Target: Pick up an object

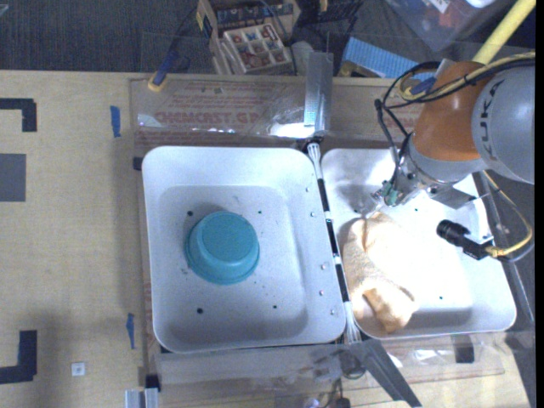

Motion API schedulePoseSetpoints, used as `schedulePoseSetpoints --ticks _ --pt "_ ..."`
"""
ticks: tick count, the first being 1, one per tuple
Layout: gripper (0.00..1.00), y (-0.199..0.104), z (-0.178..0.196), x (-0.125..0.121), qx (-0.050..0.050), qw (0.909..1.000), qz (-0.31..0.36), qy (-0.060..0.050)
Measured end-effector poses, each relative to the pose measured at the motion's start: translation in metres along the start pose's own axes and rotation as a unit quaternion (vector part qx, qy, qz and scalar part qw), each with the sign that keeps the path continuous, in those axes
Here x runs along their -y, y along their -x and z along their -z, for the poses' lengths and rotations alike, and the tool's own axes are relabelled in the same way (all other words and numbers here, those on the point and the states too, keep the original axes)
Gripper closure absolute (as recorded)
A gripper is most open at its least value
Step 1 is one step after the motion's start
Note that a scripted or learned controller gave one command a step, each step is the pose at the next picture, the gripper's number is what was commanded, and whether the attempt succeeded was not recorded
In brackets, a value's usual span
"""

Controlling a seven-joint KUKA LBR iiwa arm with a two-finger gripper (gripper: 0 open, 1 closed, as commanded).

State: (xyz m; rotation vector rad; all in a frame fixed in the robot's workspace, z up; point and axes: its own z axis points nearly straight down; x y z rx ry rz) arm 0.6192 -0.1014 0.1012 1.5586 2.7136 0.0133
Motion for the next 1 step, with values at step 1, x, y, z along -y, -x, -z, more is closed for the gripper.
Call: schedulePoseSetpoints --ticks 1 --pt "1.0 -0.0027 0.0849 -0.0596 -0.001 0.9968 0.08 -0.004"
